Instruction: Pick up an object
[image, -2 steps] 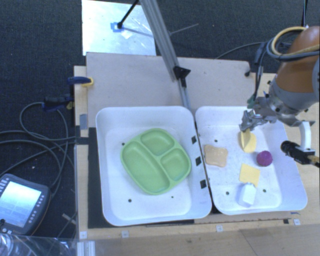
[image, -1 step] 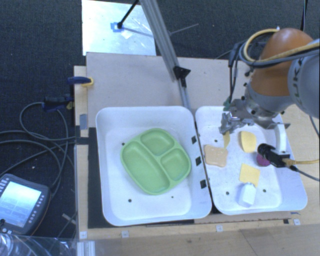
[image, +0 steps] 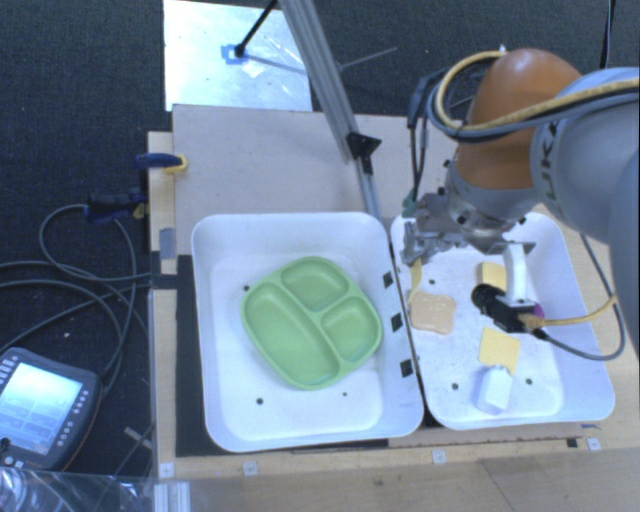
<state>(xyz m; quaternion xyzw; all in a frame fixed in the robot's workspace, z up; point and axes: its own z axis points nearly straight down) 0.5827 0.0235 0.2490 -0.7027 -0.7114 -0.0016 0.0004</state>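
Currently my tool (image: 424, 243) hangs over the upper left corner of the right bin (image: 565, 375). I cannot tell whether it is spread or pressed together, and I make out nothing held in it, so I judge this to be the approach step. Just below it lies a tan slice (image: 433, 312), with a yellow square (image: 499, 349) and a white block (image: 494, 390) toward the lower right. Next I must choose one, likely the slice, centre over it and descend.

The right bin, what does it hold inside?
Inside the right bin lie a tan toast-like slice, a yellow square, a smaller yellow piece and a white block. The arm and the tool hang over its far part, so what lies under them is covered.
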